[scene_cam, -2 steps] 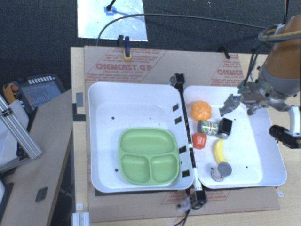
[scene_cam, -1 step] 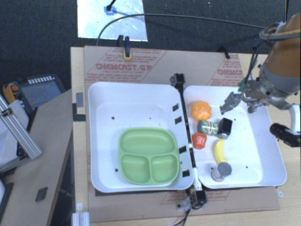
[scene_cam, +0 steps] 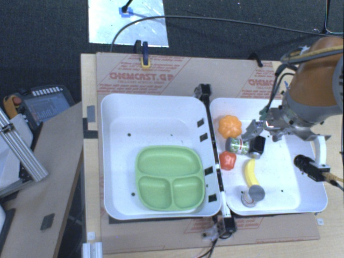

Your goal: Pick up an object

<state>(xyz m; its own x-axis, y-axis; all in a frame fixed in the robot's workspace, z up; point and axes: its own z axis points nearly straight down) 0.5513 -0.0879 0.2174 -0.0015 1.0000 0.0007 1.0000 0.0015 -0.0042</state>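
Left bin (scene_cam: 115,160): white, shallow, and there's a green divided plate (scene_cam: 170,177) sitting in its near half.
Plate: three compartments, lying flat.
Bench board (scene_cam: 161,75): brown with red lettering, under both bins.
Far edge: yellow-and-black clamp (scene_cam: 144,54) gripping the board.
Beyond it: shiny metal sheet (scene_cam: 128,14) on dark floor.
Far left: handheld control pendant (scene_cam: 43,105).

Arm (scene_cam: 317,74) cut by right edge; tool (scene_cam: 253,138) fingers' state unclear.
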